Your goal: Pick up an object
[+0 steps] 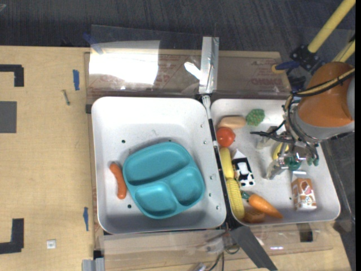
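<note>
Nearest the camera rises the grey arm with its orange band (326, 103), and beneath it the tool (286, 160) hangs low over the right bin (333, 193); whether it is released or clenched I cannot tell, as the wrist and cables crowd it. Just below and to the right of the tool lies a small carton (303, 193), its long axis running roughly up and down the view, and this looks the nearest candidate for a pick. Further left of the tool sit a black-and-white toy (243, 172) and a corn cob (230, 179) along the bin's left wall, a carrot (263, 205) below, a tomato (225, 136) and broccoli (255, 116) above. Well apart, in the left bin (113, 117), rests a teal divided plate (163, 178) with a small orange sausage (119, 180) beside it.
</note>
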Action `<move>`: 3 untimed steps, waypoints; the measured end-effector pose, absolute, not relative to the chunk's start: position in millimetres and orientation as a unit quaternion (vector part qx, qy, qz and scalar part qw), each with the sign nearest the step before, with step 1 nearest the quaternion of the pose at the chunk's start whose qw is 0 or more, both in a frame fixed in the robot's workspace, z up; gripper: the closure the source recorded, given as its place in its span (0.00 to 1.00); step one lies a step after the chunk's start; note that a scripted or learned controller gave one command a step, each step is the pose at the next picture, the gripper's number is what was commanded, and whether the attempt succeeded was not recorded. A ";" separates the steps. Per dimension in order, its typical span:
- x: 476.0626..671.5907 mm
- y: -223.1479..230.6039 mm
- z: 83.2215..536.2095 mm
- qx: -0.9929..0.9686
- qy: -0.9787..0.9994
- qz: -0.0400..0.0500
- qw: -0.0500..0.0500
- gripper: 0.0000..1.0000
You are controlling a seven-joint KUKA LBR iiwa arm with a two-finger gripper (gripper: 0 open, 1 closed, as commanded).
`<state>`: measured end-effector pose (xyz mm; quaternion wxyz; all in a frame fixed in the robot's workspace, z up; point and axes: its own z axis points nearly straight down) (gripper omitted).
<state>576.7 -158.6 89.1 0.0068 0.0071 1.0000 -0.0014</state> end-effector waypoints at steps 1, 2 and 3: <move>535.4 -201.1 89.1 -0.070 0.998 -0.002 0.005 0.00; 522.3 -170.3 89.5 -0.047 0.999 -0.002 0.007 0.00; 585.8 -128.4 89.5 -0.096 0.995 -0.001 0.008 0.00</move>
